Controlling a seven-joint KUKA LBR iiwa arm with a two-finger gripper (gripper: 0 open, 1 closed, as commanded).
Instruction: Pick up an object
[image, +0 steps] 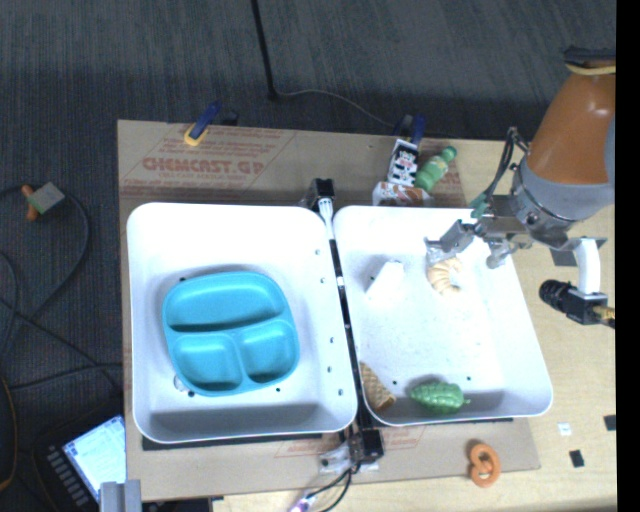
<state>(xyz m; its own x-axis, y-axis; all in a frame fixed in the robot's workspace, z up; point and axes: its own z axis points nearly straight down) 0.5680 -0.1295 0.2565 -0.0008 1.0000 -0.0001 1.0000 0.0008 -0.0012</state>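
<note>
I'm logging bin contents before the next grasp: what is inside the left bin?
The left bin holds a blue divided tray lying flat, its three compartments bare. Whatever lies beneath the tray is covered, so I cannot tell.

Open floor mid right bin (500, 395); green toy (437, 396) and cone (375, 388) along its near wall

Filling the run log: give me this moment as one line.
arm: over right bin | claw: above small tan object, no visible grasp | green toy: right bin, near edge | blue tray: left bin
</note>
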